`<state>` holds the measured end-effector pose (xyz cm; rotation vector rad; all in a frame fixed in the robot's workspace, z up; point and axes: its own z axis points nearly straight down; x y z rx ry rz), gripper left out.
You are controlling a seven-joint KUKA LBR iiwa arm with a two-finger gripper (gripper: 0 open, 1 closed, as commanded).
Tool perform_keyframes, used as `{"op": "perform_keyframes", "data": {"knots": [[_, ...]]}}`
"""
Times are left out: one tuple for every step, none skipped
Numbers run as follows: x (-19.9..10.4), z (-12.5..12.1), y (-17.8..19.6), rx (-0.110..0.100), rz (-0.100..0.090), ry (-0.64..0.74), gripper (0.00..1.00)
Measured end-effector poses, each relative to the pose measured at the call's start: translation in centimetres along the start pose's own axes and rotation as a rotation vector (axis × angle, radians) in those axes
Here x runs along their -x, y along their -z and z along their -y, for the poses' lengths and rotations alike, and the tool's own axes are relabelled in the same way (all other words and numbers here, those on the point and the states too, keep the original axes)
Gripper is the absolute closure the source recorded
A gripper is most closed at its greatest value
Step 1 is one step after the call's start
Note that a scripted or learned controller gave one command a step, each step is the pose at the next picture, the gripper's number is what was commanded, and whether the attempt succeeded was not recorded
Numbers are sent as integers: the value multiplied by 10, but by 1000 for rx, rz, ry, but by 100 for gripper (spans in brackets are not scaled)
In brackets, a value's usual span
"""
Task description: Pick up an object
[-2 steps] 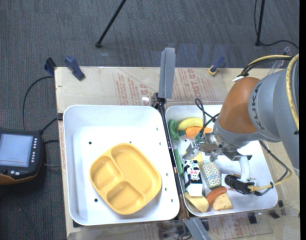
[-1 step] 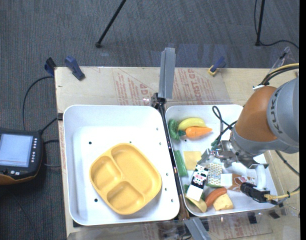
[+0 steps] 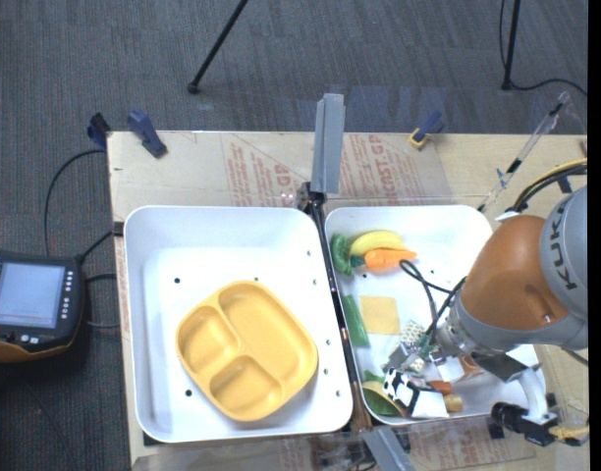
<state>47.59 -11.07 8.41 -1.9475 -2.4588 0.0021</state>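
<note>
While the gripper (image 3: 410, 369) sat low in the right bin (image 3: 477, 226), its finger state couldn't be read against the clutter of small items (image 3: 418, 389). The banana (image 3: 375, 240), carrot (image 3: 389, 258) and yellow square (image 3: 380, 314) lay well apart, toward the bin's far end; the yellow tray (image 3: 245, 349) sat in the left bin (image 3: 158, 263).

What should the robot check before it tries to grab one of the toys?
1. Gripper low over the right bin's front clutter: ok.
2. A toy between the jaws: cannot tell, the pile and arm hide it.
3. Banana and carrot lying free at the back, touching each other: ok.
4. Yellow square flat, apart from the others: ok.
5. Black cable loops over the bin near the wrist: not ok, snag risk.
6. Yellow divided plate in the left bin, out of the way: ok.
</note>
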Motion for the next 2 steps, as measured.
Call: {"op": "perform_keyframes", "data": {"knots": [[0,1,5,-8,-5,-6,100],[0,1,5,-7,-5,-5,0]]}}
